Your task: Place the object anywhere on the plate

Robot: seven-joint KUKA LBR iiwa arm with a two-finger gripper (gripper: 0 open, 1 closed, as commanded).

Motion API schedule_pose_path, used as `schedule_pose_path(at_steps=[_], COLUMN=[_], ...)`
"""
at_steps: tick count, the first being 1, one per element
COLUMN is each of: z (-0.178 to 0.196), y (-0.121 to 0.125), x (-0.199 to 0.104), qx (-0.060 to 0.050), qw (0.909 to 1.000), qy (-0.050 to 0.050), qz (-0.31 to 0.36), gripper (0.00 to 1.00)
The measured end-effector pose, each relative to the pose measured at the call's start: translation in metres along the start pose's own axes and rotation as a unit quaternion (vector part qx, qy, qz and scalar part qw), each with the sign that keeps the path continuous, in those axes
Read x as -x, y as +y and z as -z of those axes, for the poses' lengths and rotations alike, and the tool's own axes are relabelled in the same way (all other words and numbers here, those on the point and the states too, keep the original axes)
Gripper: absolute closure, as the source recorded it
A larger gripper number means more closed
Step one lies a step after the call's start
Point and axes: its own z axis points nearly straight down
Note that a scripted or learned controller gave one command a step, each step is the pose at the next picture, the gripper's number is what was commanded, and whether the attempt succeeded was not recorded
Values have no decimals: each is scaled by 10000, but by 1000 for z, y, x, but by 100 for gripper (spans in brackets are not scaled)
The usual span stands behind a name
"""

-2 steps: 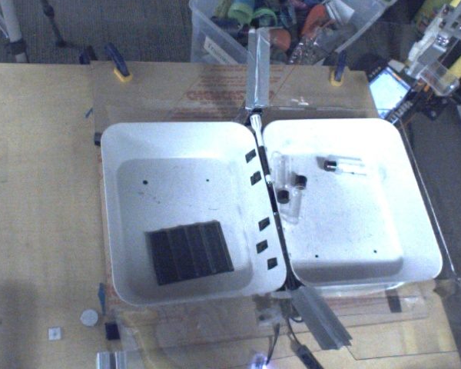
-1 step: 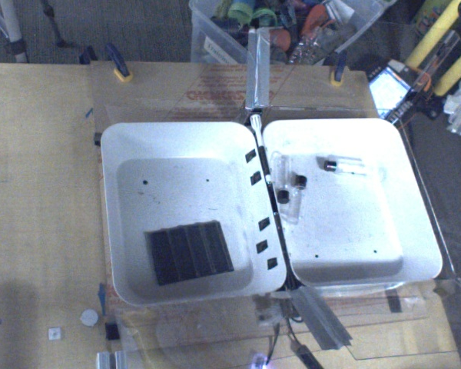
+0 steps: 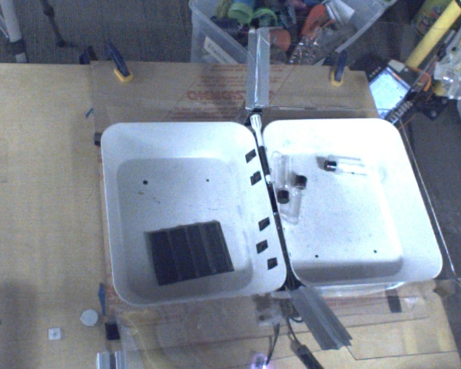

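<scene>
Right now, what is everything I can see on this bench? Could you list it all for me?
White bins: 2, white, side by side on the bench, left bin, right bin.
Plate: 1, dark grey to black, ribbed, flat on the floor of the left bin, towards its near side.
Clear objects with dark caps: 3, transparent; one object lies near the far wall of the right bin, two more lie close to the divider.
Divider: 1, with black marks, between the two bins.
Clear tub: 1, full of colourful items, beyond the bins.
Clamps: 2, yellow and blue, at the far bench edge, one left, one right.
</scene>
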Motion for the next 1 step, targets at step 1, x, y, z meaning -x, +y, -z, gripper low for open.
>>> schedule_pose_path(at_steps=[1], z=[5], y=[199], x=[-5], qx=[21], qw=[9938], qy=[36], qz=[1113], gripper=[100])
